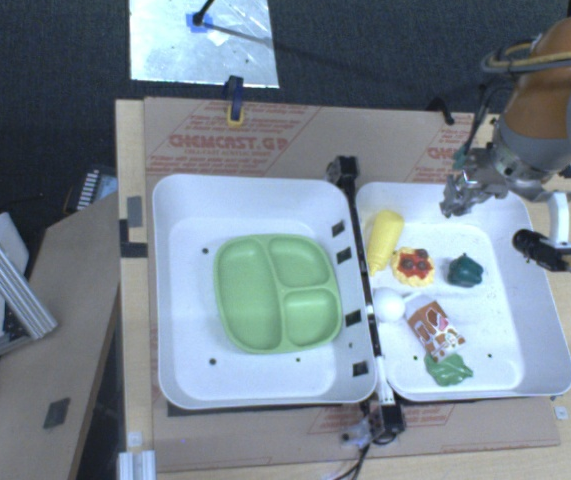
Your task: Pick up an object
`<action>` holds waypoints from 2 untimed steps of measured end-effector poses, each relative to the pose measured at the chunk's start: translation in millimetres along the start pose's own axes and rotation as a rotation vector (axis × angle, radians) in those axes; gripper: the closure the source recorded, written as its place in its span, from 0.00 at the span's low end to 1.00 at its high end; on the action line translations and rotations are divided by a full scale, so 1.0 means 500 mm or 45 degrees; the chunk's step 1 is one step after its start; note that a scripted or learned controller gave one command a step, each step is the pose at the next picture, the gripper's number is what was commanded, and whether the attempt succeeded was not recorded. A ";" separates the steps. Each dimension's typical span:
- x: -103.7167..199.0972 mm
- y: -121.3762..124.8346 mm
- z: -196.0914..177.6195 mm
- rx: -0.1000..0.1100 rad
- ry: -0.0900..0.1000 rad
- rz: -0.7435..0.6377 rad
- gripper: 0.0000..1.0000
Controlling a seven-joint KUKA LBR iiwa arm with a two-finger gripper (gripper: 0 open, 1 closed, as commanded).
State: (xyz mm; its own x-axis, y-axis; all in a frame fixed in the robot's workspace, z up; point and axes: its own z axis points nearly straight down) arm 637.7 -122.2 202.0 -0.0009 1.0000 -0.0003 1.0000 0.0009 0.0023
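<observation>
The jaws (457, 204) hang over the far edge of the right bin (535, 368); whether they are wide or narrow, I cannot tell. Below them lie a yellow bottle (384, 236), a dark green toy (464, 270) and a small printed box (435, 329).

1. A yellow squeeze bottle (383, 236) lies on its side at the right bin's left edge.
2. A red-and-yellow toy (414, 266) lies just beside it.
3. A dark green lump (465, 270) sits right of that.
4. A white ball (391, 306) rests lower left.
5. A brown-and-white packet (435, 330) lies tilted.
6. A light green piece (450, 370) lies below it.
</observation>
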 end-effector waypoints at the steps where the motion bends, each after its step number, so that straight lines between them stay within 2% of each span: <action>1: 0.099 -0.031 -0.029 0.000 0.001 -0.009 1.00; 2: 0.181 -0.064 -0.025 0.004 0.002 -0.009 1.00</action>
State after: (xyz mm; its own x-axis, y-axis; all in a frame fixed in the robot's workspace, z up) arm 605.6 -31.9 214.3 -0.0081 1.0000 0.0011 1.0000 0.0081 -0.0006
